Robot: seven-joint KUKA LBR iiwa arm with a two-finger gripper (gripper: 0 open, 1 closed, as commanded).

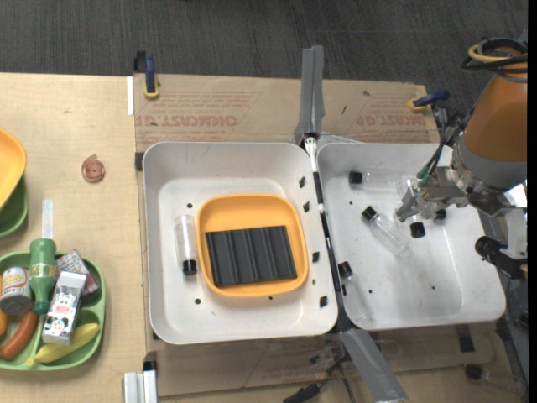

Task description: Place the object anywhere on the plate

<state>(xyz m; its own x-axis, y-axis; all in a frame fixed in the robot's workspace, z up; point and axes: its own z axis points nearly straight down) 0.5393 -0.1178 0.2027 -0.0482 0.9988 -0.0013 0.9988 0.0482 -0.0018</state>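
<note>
An orange plate (252, 209) lies in the left bin (168, 309) with a black ridged slab (252, 254) resting on it. A clear vial with a black cap (184, 242) lies just left of the plate on the bin floor. A second clear vial (384, 229) with a black cap lies slantwise in the right bin (419, 300). My gripper (417, 204) hangs over the right bin, just up and right of that vial; the view does not show anything held in it.
Small black caps (356, 177) (417, 230) lie scattered in the right bin near the gripper. On the bench at far left stand a green tray of toy food (88, 330), a yellow bowl (8, 175) and a small pink disc (94, 170).
</note>
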